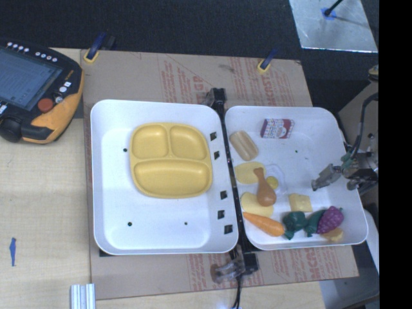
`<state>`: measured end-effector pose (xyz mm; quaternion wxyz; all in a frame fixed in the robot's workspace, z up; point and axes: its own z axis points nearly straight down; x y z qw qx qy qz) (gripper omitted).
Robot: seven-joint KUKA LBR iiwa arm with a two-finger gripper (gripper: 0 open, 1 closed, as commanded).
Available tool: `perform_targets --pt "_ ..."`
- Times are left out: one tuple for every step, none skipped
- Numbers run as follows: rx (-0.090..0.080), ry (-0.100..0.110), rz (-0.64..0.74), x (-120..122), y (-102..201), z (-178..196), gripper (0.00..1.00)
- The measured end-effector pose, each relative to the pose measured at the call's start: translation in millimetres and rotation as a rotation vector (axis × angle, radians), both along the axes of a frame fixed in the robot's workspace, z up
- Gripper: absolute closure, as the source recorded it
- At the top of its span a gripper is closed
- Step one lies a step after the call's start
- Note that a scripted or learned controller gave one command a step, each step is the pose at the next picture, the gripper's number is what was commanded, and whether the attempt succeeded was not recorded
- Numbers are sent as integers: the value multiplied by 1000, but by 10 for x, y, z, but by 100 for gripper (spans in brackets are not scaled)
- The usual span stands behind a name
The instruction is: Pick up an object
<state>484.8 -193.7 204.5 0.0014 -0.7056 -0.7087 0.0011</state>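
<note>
The right white bin [315,124] holds toy food: a red-and-white carton [277,129], a bread roll [244,145], a brown drumstick [264,187] lying over pale yellow slices [246,171], an orange carrot [264,224], a yellow cheese cube [300,203], a green vegetable [297,223] and purple grapes [330,219]. My gripper [335,183] hangs over the bin's right side, above the grapes and right of the cheese cube. It looks open, with bare bin floor between its fingers. It touches none of the toys.
The left white bin [109,172] carries a yellow divided plate [170,159]. A handheld control pendant [35,98] lies at the far left of the bench. Clips [219,97] join the bins along the middle seam.
</note>
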Motion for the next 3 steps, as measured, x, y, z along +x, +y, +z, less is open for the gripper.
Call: perform_targets --pt "5 5 8 -29 801 -498 0" --pt "1 2 3 203 989 -1157 0" --pt "0 1 1 197 968 -1023 100"
